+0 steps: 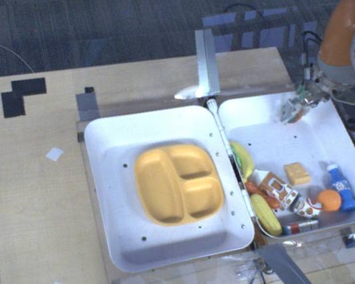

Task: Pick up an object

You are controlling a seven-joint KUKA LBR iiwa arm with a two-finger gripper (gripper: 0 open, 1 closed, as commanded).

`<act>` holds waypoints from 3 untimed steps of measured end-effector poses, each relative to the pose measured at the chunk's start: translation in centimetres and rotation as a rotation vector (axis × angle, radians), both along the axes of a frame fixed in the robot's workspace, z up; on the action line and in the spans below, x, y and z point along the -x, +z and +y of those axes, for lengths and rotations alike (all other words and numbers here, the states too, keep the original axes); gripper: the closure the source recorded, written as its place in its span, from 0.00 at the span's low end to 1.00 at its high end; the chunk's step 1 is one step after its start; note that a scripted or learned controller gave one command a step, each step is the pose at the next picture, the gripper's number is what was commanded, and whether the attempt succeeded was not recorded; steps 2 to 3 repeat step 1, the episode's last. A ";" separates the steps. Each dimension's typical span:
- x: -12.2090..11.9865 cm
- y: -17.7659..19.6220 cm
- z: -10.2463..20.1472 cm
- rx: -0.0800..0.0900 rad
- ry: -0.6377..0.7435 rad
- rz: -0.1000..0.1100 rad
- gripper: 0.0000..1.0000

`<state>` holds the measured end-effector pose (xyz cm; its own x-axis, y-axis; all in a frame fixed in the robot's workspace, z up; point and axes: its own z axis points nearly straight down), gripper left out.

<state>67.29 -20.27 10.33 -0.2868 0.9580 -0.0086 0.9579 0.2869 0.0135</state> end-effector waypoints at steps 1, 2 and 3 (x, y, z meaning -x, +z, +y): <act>-0.1 8.0 3.9 -0.002 -0.007 -0.003 1.00; -0.1 8.0 3.9 -0.002 -0.007 -0.003 1.00; -0.1 8.0 3.9 -0.002 -0.007 -0.003 1.00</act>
